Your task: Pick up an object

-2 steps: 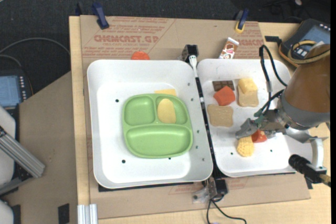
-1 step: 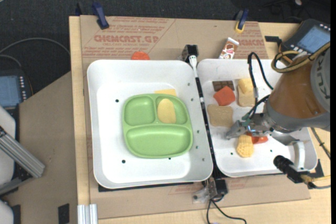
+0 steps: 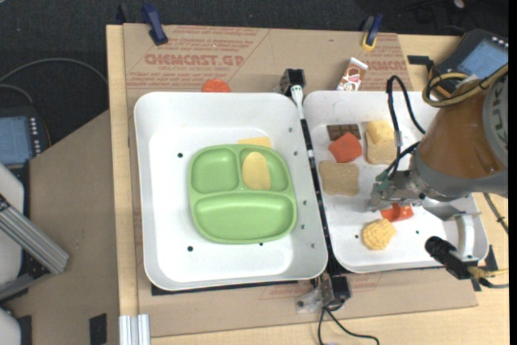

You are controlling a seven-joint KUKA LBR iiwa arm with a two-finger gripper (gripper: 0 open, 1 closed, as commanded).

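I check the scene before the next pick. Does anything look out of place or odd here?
Two things lie outside the bins: a small brown-and-white packet on the board behind the right bin, and an orange round piece behind the left bin. Also, a pale yellow piece sits half under the green tray's rim.

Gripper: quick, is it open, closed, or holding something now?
Gripper: cannot be told; it is low in the right bin, just above a small red object.
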